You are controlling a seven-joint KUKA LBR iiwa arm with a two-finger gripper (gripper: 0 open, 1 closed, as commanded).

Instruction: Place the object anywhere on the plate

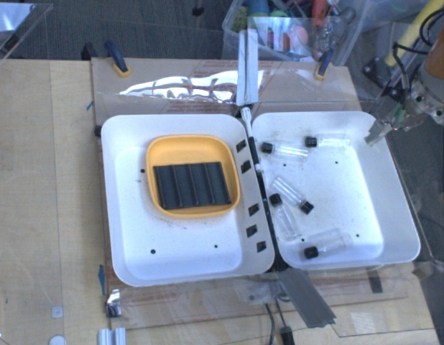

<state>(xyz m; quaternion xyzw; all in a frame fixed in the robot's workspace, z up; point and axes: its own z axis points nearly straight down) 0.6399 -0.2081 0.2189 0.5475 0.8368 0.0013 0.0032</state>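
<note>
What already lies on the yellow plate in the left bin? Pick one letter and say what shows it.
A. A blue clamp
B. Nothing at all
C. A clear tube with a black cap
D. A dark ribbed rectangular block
D: the yellow plate in the left bin carries a dark ribbed rectangular block lying flat across its middle, while the clear black-capped tubes lie scattered in the right bin.

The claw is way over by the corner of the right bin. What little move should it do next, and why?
Probably swing left and down over the clear tube with a black cap nearest it. The claw hangs at the right bin's far corner, the tubes all lie in that bin, and the yellow plate in the left bin holds just a dark ribbed block.
</note>
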